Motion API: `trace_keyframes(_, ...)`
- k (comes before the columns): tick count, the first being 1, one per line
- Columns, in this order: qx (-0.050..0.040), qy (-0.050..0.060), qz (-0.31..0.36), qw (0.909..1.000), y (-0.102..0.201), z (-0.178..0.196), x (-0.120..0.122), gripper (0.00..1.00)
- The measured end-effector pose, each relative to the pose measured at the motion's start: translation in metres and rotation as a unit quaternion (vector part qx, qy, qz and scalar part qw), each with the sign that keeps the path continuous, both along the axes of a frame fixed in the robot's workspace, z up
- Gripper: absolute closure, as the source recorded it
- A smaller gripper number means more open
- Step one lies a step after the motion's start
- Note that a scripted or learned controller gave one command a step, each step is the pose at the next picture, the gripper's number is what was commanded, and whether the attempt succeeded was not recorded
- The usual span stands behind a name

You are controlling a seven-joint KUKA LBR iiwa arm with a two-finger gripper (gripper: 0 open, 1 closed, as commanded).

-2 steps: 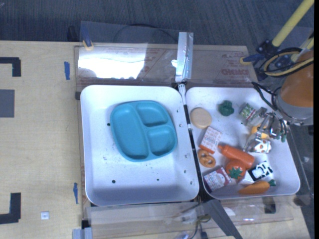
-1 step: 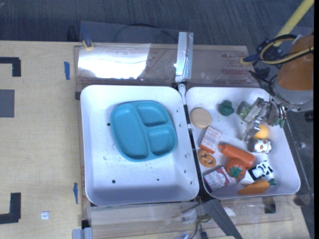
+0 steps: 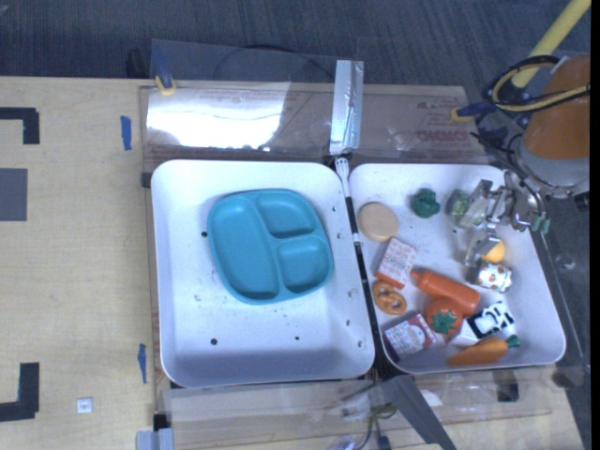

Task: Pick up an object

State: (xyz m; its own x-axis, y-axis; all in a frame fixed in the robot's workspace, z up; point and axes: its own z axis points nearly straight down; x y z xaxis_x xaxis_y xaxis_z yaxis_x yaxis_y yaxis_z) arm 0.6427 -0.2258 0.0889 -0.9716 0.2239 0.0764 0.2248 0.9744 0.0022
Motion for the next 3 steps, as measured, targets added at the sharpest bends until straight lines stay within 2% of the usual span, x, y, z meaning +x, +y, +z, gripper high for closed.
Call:
trace_keyframes(1, -0.0033, -0.043, 0.064, 0.9970, 0.010, -0.001, -0.067, 0.00)
trace_keyframes(2, -0.0057, -0.049, 0.064, 0.9967, 0.010, 0.013, -0.064, 1.00)
trace_keyframes(3, -0.0068, -0.045, 0.136, 0.9897, 0.002, 0.122, 0.001, 1.00)
